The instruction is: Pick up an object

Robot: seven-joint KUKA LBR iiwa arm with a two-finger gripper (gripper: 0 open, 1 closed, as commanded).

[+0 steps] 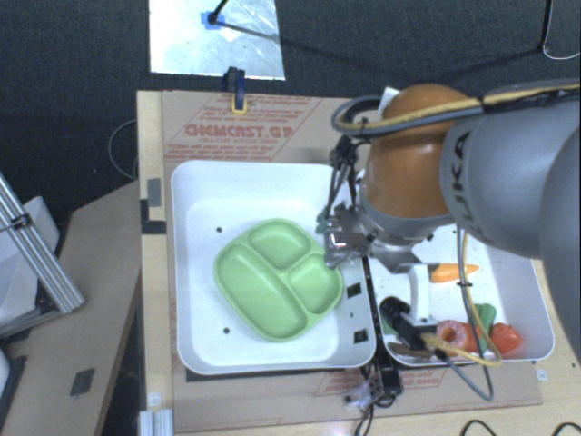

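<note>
Camera view, table: we note a tan board (245, 125) with red lettering under two white bins.
Left bin (195, 243): holds a green divided plate (277, 280).
Right bin (536, 325): small toys at its near end, among them a red piece (506, 337) and an orange piece (445, 273).
Arm (472, 171): we see it over the seam between the bins.
Hand (334, 243): at the plate's right edge; we cannot tell its state.
Room: dark carpet, a foil sheet (218, 25) behind the table.

One fixed camera looks down at a slant on my bench (272, 121), close enough that both white bins, left bin (195, 271) and right bin (531, 321), fill the frame; my arm (472, 166) enters from the right.
</note>
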